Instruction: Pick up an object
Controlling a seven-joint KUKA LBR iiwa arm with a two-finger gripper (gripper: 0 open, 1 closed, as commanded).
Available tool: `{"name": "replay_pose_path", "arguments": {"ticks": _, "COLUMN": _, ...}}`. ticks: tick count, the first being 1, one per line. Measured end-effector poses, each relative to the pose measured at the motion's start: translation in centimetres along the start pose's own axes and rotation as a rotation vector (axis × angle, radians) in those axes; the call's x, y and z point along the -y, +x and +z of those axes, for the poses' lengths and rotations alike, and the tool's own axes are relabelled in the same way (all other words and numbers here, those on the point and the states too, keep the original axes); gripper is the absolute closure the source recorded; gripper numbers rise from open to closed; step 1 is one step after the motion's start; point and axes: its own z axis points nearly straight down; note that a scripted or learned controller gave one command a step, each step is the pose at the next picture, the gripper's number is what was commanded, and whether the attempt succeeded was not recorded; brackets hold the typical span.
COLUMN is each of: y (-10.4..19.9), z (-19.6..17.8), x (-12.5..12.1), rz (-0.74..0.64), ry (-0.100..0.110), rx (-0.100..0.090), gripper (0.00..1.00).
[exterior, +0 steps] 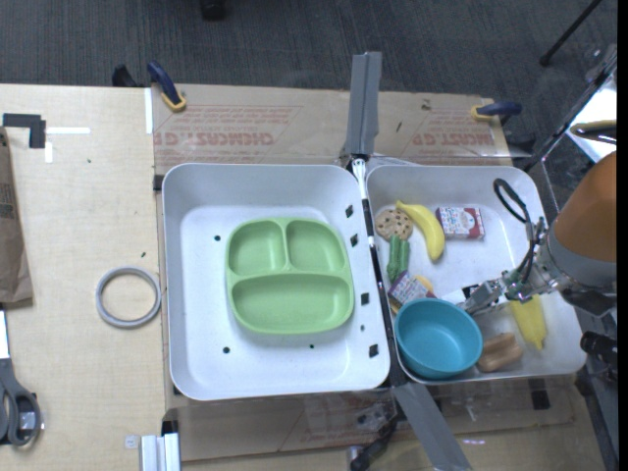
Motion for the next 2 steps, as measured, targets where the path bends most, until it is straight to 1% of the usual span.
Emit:
{"name": "replay_pose_path", "arguments": {"ticks": 1, "y": 0.1, "z": -0.6, "x": -9.8, "rz": -0.057, "ry": 0.021, "rx": 0.012, "gripper": 0.00}}
{"name": "replay_pose_path", "arguments": {"ticks": 2, "y": 4.4, "z": 1.7, "x": -13.3, "rz": 0.052, "ry": 0.016, "rx": 0.015, "gripper": 0.00}}
